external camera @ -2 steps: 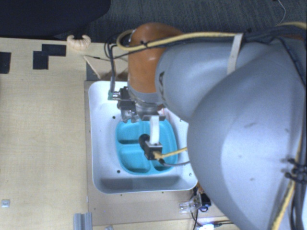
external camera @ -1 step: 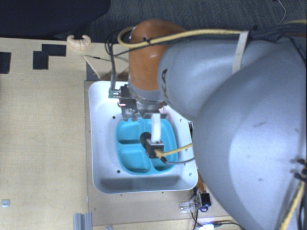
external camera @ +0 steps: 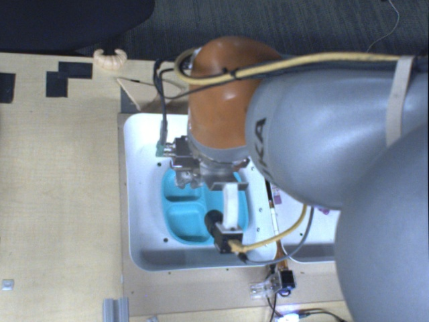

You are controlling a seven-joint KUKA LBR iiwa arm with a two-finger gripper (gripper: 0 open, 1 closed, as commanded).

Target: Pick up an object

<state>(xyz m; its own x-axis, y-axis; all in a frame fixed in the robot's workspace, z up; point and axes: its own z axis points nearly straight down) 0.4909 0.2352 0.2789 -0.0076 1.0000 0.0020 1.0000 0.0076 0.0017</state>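
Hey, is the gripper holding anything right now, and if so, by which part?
Cannot tell. The gripper is over the blue tray in the white bin, and the wrist above it hides any hold.

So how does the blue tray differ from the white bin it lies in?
The tray is turquoise; the bin is white. The tray is split into compartments; the bin is one open basin. The tray is smaller and lies inside the bin. Both are shallow with rounded corners.
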